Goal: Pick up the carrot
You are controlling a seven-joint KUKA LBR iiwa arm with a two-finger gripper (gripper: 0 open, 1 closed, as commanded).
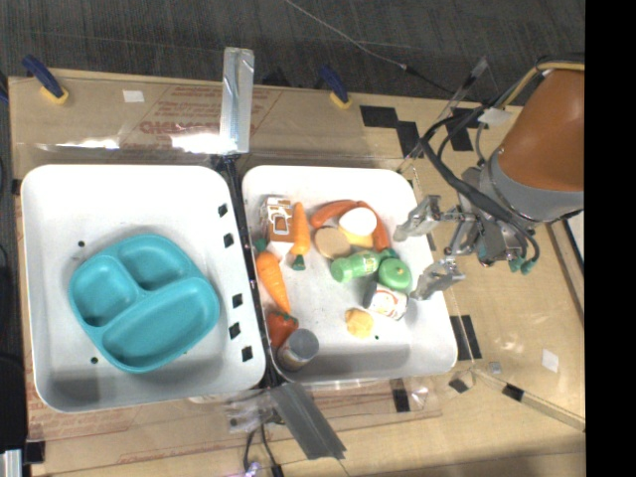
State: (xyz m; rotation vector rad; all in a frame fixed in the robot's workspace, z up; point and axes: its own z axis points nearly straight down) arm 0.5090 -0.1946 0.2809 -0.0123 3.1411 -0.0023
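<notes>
Bench (pixel 517 366): a tan surface with black markers and taped edges, set on dark carpeted floor (pixel 149 18); blue clamps (pixel 45 79) hold its far edge.

Arm (pixel 542 137): grey with an orange band, entering from the right, cables trailing above it.

Left bin (pixel 40 266): shallow and white, holding a teal divided plate (pixel 144 301) with three compartments.

Right bin (pixel 427 341): shallow and white, just beside the left bin, crowded with toy foods.

Gripper (pixel 431 248): poised over the right rim of the right bin, its jaws spread apart with nothing between them; one finger lies toward the far side, the other toward the near side.

Carrot (pixel 272 279): orange, lying flat near the left wall of the right bin. Its long axis runs roughly from far to near, tilted slightly, with the narrow tip pointing toward the near-right and the broader end toward the far-left. It is well apart from the gripper.

Other contents of the right bin: a second slim orange piece (pixel 299 235) just right of the carrot; a small brown-and-white box (pixel 279 219); a hot dog (pixel 338 212) beside a bun-like piece (pixel 331 242); a round egg-like item (pixel 359 225); a green bottle (pixel 355 265); a green apple-like item (pixel 395 272); a white cup (pixel 390 305); a small yellow piece (pixel 359 321); a red item (pixel 280 324) touching a grey can (pixel 301 345) at the near-left corner.
</notes>
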